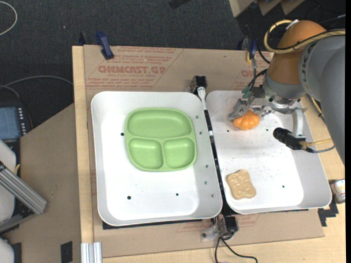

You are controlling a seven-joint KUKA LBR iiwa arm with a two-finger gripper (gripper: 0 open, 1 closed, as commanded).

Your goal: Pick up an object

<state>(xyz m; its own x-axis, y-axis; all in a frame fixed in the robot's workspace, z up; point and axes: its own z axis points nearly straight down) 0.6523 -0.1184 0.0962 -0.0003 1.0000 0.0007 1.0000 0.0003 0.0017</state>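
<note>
Grey gripper (248, 107) is seen low over the far part of the right bin (307, 190), right at the orange fruit-like object (245, 121). Grip state: cannot be told from this angle. Orange object is seen touching or just beneath the tool. Tan waffle-shaped piece (241, 184) is located near the front left of that bin. Green divided plate (161, 139) is located in the left bin (109, 190).

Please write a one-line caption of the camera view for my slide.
Gripper over an orange object in the right bin; green divided plate in the left bin.
</note>
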